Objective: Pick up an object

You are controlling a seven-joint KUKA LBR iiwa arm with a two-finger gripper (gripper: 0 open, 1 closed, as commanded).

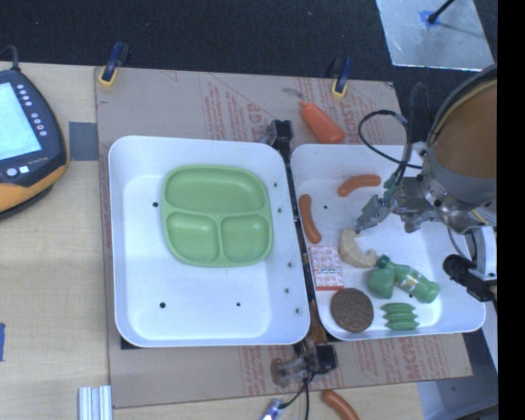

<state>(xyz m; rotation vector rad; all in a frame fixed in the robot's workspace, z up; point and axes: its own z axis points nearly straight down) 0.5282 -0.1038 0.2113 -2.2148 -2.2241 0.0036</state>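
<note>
A single fixed camera looks down at a slant on the bench, taking in both white bins: the left bin [131, 318] and the right bin [459, 322] side by side at mid-distance. The arm [464, 143] enters from the frame's right; dark floor runs along the top.

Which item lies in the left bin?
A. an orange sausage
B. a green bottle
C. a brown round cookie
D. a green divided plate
D: the green divided plate lies in the left bin; the cookie, sausages and bottle lie in the right bin.
</note>
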